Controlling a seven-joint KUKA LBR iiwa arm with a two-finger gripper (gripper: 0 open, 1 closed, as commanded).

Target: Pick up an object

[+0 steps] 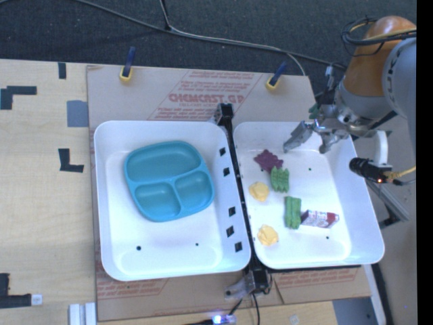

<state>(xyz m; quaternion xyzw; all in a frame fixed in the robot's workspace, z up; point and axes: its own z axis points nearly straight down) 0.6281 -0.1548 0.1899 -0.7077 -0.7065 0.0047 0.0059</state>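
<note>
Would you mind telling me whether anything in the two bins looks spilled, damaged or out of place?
Nothing stands out. The blue divided plate lies flat in the left bin, turned a little askew. The small items, among them a purple piece, two green pieces and a red-and-white packet, lie loosely scattered in the right bin, as expected for picking.

White bins: I count two, the left bin (108, 202) and the right bin (352, 208).
Blue divided plates: I count one (169, 180), in the left bin.
Green pieces: I count two, the upper (279, 179) and the lower (292, 212).
Yellow pieces: I count two, the upper (259, 191) and the lower (268, 235).
Purple pieces: I count one (268, 159).
Red-and-white tubes: I count one (319, 218).
Yellow clamps: I count two, one (126, 72) and another (274, 81).
</note>
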